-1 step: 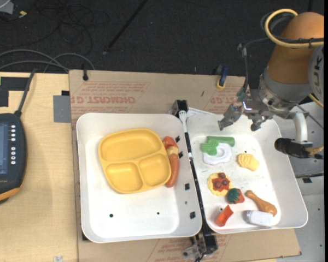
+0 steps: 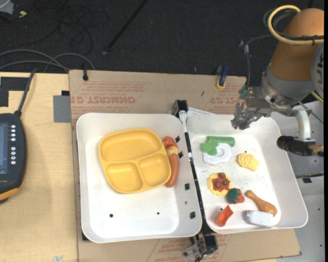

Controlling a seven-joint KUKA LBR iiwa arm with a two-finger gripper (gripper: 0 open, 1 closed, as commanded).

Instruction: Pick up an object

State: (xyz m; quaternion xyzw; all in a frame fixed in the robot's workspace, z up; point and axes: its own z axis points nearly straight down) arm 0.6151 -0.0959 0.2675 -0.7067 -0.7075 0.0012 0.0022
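You had two bins side by side on the bench: the left bin [image 2: 93, 212] held a divided tray [image 2: 134, 160], with a sausage-shaped piece [image 2: 172, 162] lying against the tray's right edge. In the right bin [image 2: 292, 201], a leafy piece [image 2: 217, 143] sat at the back, resting on a flat piece [image 2: 216, 156]; a corn-like piece [image 2: 247, 161] lay to its right. Nearer you came a small pizza [image 2: 219, 183], with a strawberry-like piece [image 2: 234, 196] touching its front right. A drumstick [image 2: 261, 202] lay right of that, a small bottle [image 2: 259, 218] just before it, and what may have been a carrot [image 2: 224, 216] left of the bottle. The gripper [image 2: 242, 120] hung over the right bin's back edge. A handheld pendant [image 2: 3, 152] lay well left of both bins.
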